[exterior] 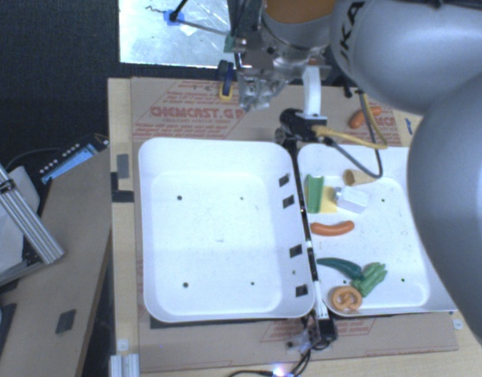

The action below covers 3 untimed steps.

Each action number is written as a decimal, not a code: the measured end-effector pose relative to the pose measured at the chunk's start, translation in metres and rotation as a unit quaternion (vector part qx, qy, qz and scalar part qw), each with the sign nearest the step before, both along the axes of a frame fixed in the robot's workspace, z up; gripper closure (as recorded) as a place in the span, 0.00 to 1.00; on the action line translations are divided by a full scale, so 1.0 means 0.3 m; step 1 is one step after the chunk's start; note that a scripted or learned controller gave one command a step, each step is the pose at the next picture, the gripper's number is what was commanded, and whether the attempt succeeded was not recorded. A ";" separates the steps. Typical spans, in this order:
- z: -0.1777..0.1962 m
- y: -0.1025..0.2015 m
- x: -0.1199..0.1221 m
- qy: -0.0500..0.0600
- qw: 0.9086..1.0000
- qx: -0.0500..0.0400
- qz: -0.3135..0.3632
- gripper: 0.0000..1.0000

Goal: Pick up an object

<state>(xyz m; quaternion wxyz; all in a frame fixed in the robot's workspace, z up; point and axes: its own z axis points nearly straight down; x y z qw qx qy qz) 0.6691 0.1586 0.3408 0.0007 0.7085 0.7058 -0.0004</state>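
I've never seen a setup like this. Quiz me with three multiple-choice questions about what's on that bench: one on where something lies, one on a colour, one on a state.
1. Where do the small toy foods lie?
A. in the left bin
B. in the right bin
C. on the floor

2. What colour is the sausage-shaped item in the middle of the right bin?
A. blue
B. orange-red
C. white

3. How does the gripper stand to the items in the bin?
A. above the bins' far edge, apart from them
B. pressed onto the sausage
C. resting in the left bin

Answers: 1 B, the items sit in the right bin. 2 B, the sausage is orange-red. 3 A, the gripper is over the cardboard beyond the bins.
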 end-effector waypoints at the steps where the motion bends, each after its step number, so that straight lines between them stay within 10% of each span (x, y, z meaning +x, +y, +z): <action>1: -0.064 -0.203 -0.001 0.000 1.000 0.000 -0.001 1.00; 2: -0.047 -0.442 -0.001 -0.001 1.000 -0.001 -0.001 1.00; 3: 0.007 0.197 -0.042 -0.002 1.000 0.004 0.012 1.00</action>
